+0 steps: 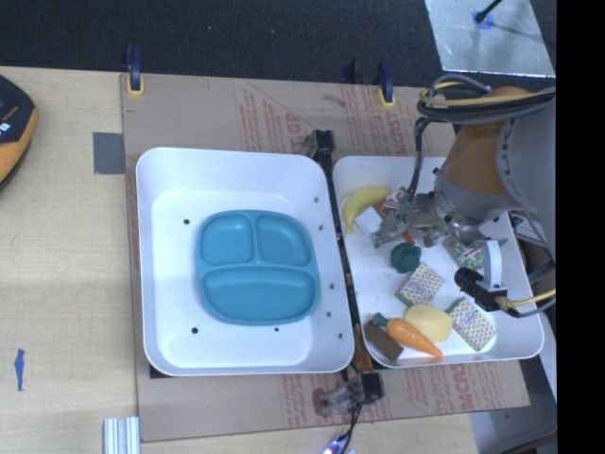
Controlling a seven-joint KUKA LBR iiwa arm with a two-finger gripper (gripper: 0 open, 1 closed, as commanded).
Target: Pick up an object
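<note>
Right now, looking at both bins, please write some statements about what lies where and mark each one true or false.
1. The blue divided plate lies in the left bin. True.
2. The banana lies in the left bin. False: it lies in the right bin, near its far left corner.
3. The carrot lies at the near edge of the right bin. True.
4. The tool hangs over the blue plate. False: it is over the right bin, just above the dark green object.
5. The carrot lies beside a pale yellow object. True.
</note>
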